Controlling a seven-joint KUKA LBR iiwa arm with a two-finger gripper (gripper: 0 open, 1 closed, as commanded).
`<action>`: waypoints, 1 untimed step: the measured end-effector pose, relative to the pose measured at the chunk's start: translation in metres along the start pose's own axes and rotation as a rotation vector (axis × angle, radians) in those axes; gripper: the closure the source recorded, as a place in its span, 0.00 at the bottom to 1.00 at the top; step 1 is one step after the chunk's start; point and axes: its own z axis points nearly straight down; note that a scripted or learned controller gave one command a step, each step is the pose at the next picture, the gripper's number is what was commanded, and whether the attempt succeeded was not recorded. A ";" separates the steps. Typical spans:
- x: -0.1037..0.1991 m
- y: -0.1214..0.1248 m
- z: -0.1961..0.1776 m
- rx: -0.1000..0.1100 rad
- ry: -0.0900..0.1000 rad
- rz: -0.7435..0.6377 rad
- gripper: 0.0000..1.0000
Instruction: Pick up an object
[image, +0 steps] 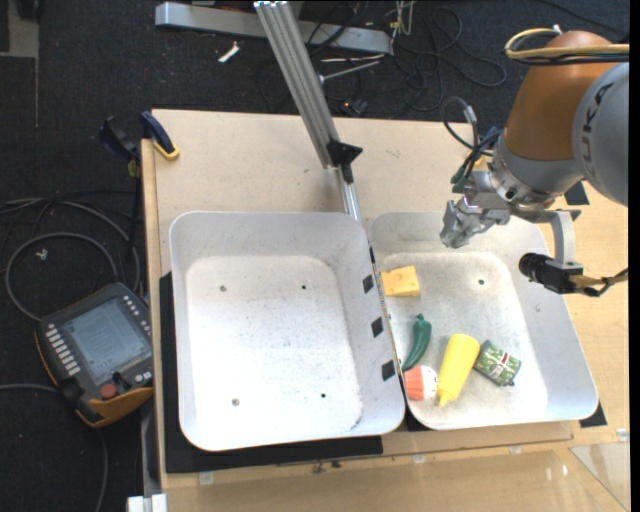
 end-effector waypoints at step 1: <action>0.052 -0.016 0.009 0.002 0.000 0.000 1.00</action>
